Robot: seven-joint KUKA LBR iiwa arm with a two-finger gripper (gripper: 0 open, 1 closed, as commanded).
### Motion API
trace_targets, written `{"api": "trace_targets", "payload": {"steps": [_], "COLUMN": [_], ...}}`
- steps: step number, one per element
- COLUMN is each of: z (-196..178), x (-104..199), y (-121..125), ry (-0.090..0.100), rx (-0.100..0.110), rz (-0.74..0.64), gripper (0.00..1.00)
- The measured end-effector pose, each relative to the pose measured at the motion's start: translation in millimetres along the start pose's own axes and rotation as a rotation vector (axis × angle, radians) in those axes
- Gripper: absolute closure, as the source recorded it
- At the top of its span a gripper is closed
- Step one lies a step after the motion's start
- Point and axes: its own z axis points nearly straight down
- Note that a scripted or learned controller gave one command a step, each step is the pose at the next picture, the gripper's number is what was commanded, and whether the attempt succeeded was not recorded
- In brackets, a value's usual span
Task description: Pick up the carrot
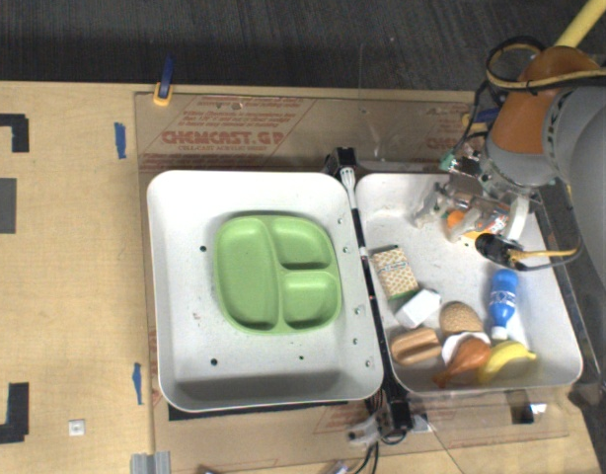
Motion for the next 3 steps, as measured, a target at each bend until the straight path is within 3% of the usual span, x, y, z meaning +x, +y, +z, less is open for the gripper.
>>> {"api": "trace_targets", "payload": {"steps": [1, 2, 3], "z": [-1, -11, -22], "x": [-15, -17, -16], "y": [-5, -6, -6], "ry": [0.003, -0.013, -0.014], "rx": [-0.02, -0.019, -0.02], "rz": [0.055, 0.051, 0.049], "gripper": [0.0, 1.0, 1.0]}}
